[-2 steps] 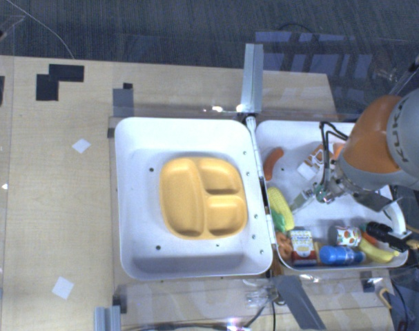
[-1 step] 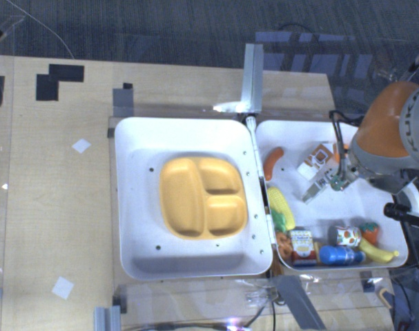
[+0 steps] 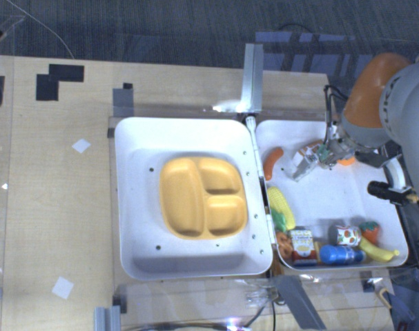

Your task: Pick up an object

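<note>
My gripper [image 3: 304, 163] hangs low over the upper part of the right bin [image 3: 333, 202], its grey arm with the orange band coming in from the right. An orange-red sausage [image 3: 272, 162] lies just to its left, apart from it. A small orange object [image 3: 346, 161] peeks out right behind the wrist. Along the bin's left wall lie a yellow corn cob [image 3: 278, 202] and a green item [image 3: 289, 221]. At the front edge sit a small printed box [image 3: 302, 243], a blue bottle [image 3: 340, 255], a small can [image 3: 347, 235], a red fruit [image 3: 370, 232] and a banana [image 3: 382, 253].
The left bin [image 3: 137, 205] holds a yellow divided plate [image 3: 202, 197]. A metal divider [image 3: 259, 178] runs between the two bins. A black cable part [image 3: 392, 193] juts over the right bin's right rim.
</note>
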